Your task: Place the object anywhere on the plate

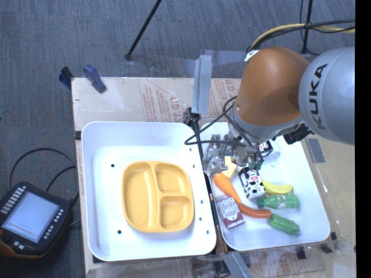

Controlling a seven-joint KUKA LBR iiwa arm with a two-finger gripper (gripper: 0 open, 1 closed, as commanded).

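Jaws (223, 158): low over the far-left corner of the right bin (301, 172); whether they stand apart or together I cannot tell, and nothing shows between them.
Carrot (225, 186): likeliest pick, just near of the jaws, touching nothing of them; long axis slants from far-left to near-right.
Neighbours: cow-print carton (253, 183) just right of the carrot, red box (230, 211) at its near end, banana (277, 187), bottle (279, 201) and green pepper (284, 223) further right.
Plate (157, 196): yellow, three compartments, in the left bin (101, 149), left of the jaws across the bin walls.
Next move, as I judge: drop slightly nearward, grip across the carrot's width, carry left.
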